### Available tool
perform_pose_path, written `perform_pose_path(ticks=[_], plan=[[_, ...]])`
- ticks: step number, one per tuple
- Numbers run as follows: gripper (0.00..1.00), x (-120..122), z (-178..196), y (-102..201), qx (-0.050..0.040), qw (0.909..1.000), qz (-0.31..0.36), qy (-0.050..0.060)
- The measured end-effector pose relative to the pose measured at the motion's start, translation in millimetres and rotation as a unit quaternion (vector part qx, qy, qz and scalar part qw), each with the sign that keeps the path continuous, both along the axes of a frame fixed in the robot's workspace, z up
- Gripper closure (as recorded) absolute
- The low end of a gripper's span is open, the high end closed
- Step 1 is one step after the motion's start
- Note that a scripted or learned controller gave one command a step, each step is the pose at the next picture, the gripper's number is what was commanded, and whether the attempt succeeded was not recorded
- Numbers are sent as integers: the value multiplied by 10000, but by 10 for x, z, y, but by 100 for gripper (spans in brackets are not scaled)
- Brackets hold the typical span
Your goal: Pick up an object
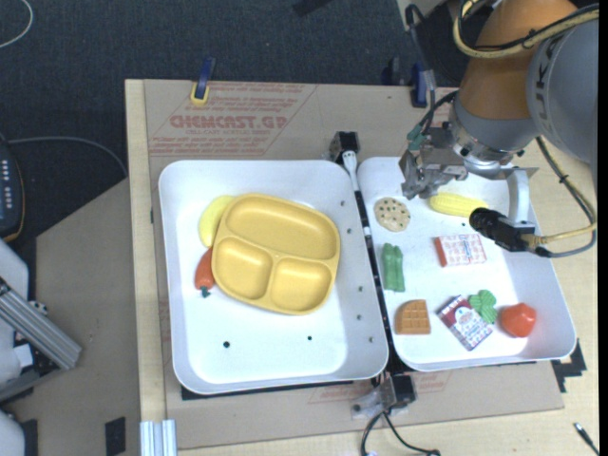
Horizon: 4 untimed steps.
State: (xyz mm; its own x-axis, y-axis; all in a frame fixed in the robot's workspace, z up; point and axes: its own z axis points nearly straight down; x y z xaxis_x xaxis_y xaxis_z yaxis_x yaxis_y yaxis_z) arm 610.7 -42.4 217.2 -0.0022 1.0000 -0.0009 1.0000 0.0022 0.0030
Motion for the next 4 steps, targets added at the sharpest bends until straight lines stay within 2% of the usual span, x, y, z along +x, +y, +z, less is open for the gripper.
perform_pose_path(ticks=[1, 2, 3, 4], plan=[[100, 19, 103, -25, 0, 10000, 0, -2], [100, -80, 151, 108, 9, 10000, -3, 23], [100, -31, 24, 150, 4, 10000, -8, 30], [100, 85, 57, 29, -3, 10000, -17, -2]])
